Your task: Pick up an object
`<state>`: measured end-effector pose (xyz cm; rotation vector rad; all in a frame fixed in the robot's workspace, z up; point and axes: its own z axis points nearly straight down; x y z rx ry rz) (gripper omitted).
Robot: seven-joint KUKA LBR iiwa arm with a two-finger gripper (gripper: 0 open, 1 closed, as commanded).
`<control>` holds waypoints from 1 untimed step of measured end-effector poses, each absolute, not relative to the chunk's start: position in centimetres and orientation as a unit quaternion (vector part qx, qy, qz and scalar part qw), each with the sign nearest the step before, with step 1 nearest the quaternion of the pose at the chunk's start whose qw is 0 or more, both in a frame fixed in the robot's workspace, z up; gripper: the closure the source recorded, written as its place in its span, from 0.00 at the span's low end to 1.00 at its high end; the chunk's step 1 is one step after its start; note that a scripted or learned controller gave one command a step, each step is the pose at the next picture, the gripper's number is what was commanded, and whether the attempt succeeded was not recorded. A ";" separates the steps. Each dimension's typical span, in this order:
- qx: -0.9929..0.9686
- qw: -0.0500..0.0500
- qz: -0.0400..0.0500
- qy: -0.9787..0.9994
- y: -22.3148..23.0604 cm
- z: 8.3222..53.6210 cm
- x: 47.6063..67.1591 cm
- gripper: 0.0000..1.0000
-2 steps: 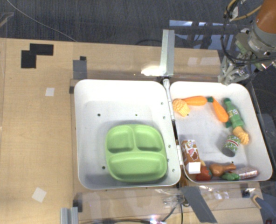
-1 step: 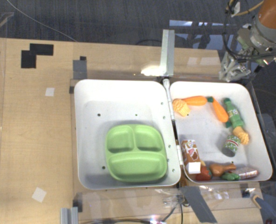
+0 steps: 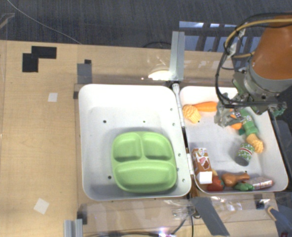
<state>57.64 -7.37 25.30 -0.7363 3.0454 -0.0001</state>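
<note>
we see the grey two-finger gripper [image 3: 228, 116] low in the right white bin [image 3: 279, 172], upper right of frame | grip state: we cannot tell | nearest target: long orange plastic carrot [image 3: 206, 106] just left of it, axis running left-right

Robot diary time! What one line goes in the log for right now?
phase: reaching | gripper: low in right bin, beside orange carrot | held: nothing seen | left bin: green divided plate
</note>
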 end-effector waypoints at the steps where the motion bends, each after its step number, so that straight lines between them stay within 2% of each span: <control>1: -0.369 0.006 -0.002 0.929 -8.6 26.9 60.3 1.00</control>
